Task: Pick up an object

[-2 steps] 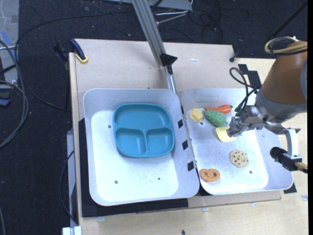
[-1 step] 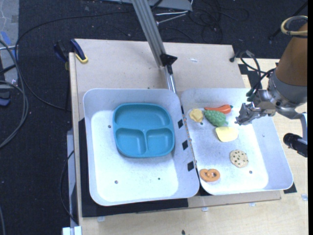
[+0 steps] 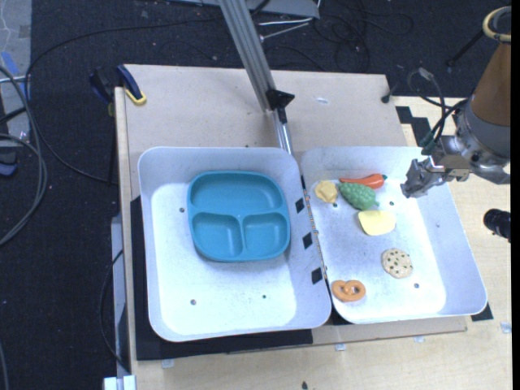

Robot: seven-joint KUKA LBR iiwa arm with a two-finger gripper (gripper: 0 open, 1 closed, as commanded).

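- Yellow flat toy cheese slice [image 3: 377, 223] lies loose in the right white bin [image 3: 439, 250], near a green toy vegetable [image 3: 357, 194] and speckled round cookie [image 3: 397, 262].
- Dark pincer [image 3: 414, 182] hovers near the bin's upper right, holding nothing; its opening I cannot tell.
- Picking appears not yet done.

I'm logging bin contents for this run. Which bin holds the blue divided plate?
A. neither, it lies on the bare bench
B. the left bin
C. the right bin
B: the blue divided plate lies flat in the left bin, while the right bin holds the small food toys.
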